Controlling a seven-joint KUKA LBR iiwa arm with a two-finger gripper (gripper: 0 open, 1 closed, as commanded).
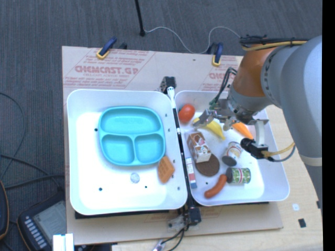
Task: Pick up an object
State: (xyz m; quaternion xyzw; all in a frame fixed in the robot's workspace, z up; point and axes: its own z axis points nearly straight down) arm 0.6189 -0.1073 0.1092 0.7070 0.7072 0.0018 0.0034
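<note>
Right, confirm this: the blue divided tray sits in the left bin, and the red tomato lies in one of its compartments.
One thing is wrong. The blue divided tray does sit in the left bin, but the red tomato lies in the right bin, near its upper left corner, not in a tray compartment. The camera view shows it.

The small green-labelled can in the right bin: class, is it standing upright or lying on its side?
On its side. The can shows its label along its length and one round end facing left, beside the sausage in the right bin.
</note>
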